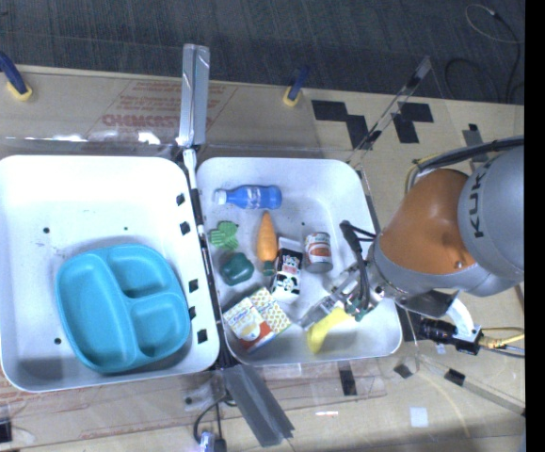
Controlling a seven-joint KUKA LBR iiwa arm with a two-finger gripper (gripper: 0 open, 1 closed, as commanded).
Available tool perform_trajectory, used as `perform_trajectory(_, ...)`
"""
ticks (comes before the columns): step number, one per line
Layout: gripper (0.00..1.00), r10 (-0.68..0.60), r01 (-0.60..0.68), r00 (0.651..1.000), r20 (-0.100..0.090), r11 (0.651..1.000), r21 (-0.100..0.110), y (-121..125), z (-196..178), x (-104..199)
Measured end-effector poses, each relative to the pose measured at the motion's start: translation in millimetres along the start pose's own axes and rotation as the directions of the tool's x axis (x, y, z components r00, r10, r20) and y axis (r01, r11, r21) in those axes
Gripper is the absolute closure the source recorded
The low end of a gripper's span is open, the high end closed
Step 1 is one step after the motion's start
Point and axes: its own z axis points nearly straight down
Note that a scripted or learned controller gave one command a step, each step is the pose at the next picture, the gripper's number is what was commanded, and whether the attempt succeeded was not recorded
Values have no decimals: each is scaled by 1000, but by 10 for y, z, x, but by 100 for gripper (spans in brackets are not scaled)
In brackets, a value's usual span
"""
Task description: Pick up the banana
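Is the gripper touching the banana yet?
Cannot tell. In the camera view the gripper sits right at the upper end of the banana in the right bin, but neither contact nor a gap shows plainly.

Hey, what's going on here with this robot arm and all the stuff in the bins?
A grey and orange robot arm reaches in from the right, with its gripper low in the right bin, right at the yellow banana by the bin's front edge. Whether it actually has the banana can't be told. Around it lie a blue bottle, a carrot, a small can and a juice carton. The left bin holds a blue divided tray.
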Motion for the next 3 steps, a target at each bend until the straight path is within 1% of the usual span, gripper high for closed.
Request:
perform_trajectory(1,100,-5,5,1000,1,1000,0,7,-101,-2)
perform_trajectory(2,0,-5,5,1000,1,1000,0,8,-101,-2)
perform_trajectory(3,100,-11,11,1000,2,1000,0,17,-203,-4)
